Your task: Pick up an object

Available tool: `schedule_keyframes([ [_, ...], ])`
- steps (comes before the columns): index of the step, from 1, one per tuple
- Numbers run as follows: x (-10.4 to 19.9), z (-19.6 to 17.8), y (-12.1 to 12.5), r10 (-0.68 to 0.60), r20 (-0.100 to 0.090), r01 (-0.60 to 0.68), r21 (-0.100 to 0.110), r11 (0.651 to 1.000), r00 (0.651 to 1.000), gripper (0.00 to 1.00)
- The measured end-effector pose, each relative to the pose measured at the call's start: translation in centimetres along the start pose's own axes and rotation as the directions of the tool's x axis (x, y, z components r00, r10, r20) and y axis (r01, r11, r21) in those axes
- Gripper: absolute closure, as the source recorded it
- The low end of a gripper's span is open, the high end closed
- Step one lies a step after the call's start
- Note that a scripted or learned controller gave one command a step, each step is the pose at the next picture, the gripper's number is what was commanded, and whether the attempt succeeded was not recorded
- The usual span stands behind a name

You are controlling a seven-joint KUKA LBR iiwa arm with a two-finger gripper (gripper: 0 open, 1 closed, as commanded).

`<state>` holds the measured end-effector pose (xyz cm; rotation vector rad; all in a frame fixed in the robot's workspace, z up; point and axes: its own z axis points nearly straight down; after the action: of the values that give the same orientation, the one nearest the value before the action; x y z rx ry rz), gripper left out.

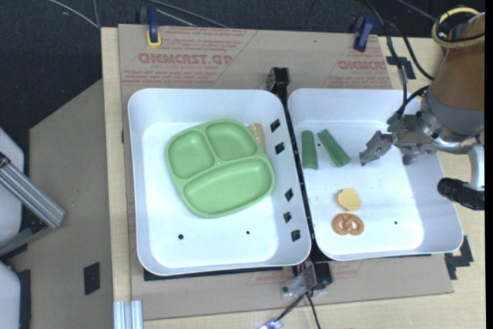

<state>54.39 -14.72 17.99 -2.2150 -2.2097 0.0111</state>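
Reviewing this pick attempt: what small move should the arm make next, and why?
Probably shift the end effector a little toward the camera view's left and lower it onto the nearest green stick. It hangs just beside that stick in the right bin and nothing shows between its tips.

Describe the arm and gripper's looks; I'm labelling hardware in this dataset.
The arm is grey with a broad orange band above the wrist and black cables looping beside it. Its gripper is dull grey metal, with two short, dark-tipped fingers on a pale mount.
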Motion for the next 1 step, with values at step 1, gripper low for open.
schedule_keyframes([
  [1, 0.02, -0.64, 0.31, -0.003, 0.002, 0.003, -0.013, 1.000, 1.000, 0.00],
])
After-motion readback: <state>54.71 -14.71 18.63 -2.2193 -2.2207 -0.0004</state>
